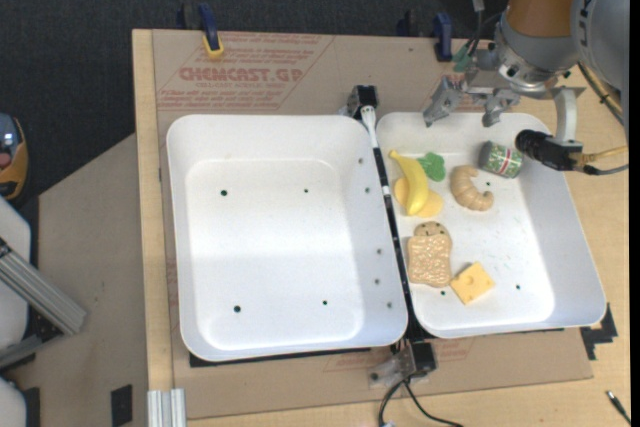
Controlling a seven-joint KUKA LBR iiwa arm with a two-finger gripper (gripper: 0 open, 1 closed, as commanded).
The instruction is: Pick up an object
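Observation:
My gripper [466,111] hangs open above the far edge of the right bin [560,255], its two grey fingers [438,105] spread wide with nothing between them. Below it in that bin lie a yellow banana [412,185] with a small green piece [433,165] beside it, a tan croissant [472,189] and a green-and-red can [500,159] on its side. Nearer the front lie a brown waffle-like biscuit [430,255] and a yellow cheese wedge [471,284].
The left bin [200,245] sits beside the right one, joined by a black divider clip [363,99]. Blue clamps [209,27] hold the cardboard base at the back. A black cable [560,155] runs by the can.

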